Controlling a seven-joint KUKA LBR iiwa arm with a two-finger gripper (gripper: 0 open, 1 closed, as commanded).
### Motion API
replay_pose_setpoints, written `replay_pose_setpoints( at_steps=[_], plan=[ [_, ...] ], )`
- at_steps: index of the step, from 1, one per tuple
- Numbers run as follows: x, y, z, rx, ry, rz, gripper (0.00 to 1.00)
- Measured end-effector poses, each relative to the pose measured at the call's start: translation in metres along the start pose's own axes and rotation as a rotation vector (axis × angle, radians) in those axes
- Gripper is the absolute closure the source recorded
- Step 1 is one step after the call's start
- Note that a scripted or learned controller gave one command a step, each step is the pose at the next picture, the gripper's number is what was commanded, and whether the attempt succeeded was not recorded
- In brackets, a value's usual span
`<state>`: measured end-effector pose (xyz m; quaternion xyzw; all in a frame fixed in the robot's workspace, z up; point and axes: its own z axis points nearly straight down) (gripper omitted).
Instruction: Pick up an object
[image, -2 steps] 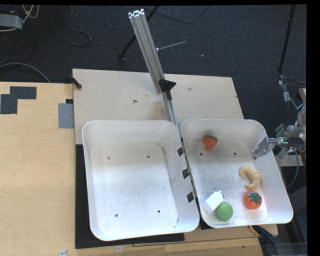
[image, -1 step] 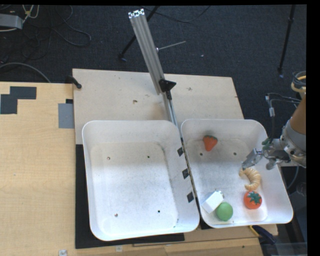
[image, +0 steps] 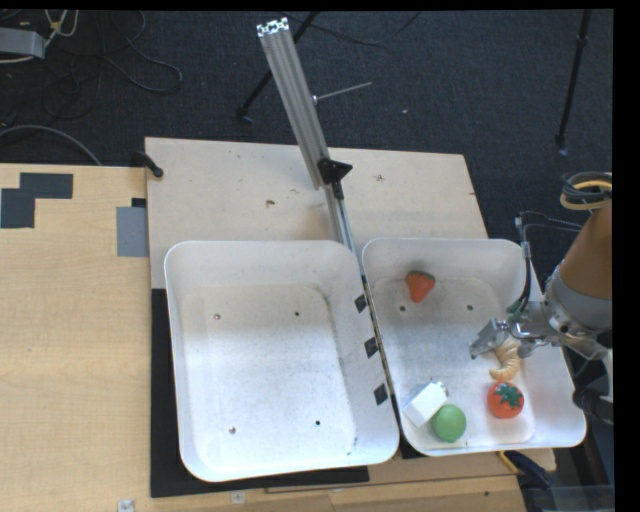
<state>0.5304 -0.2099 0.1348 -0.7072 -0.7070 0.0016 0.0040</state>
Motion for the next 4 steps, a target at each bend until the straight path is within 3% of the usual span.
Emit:
replay_pose_setpoints(
  at_steps=[1, 2, 3, 4],
  plan=[
    [0.006, 0.004, 0.041, -0.009, 0.009, -0.006, 0.0],
    [0.006, 0.003, 0.031, -0.007, 0.01, -0.001, 1.0],
    [0.006, 0.014, -0.021, -0.011, -0.004, -0.002, 1.0],
    [0.011, 0.015, -0.083, -0.012, -0.005, -0.002, 1.0]
  ],
)
